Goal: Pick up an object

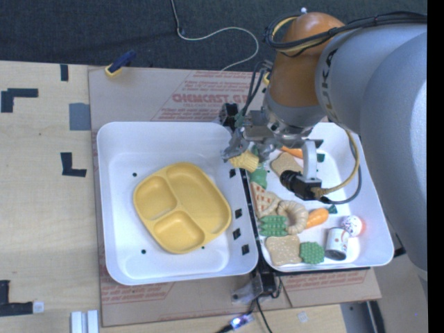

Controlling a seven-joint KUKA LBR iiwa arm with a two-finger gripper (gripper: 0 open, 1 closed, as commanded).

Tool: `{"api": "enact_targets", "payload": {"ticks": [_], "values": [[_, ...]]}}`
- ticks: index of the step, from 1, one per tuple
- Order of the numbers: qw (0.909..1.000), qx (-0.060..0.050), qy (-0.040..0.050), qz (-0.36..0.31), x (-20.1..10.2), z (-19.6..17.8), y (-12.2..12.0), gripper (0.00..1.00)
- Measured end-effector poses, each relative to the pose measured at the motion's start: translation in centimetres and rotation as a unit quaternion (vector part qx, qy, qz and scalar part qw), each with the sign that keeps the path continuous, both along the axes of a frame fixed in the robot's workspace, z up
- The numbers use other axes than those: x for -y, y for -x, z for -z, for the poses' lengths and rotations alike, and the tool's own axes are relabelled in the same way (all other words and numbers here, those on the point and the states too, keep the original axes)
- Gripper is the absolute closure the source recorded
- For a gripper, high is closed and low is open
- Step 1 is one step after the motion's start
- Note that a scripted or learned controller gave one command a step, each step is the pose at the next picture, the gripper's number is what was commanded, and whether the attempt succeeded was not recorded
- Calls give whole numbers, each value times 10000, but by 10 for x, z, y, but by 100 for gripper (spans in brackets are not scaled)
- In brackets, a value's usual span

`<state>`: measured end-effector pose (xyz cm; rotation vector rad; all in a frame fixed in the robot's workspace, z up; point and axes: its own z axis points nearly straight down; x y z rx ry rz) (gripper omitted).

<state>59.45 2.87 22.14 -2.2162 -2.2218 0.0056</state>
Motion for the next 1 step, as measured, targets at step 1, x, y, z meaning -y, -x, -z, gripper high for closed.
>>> {"api": "enact_targets", "payload": {"ticks": [1], "values": [[10000,-6,4,2,-13,9,6,100]]}}
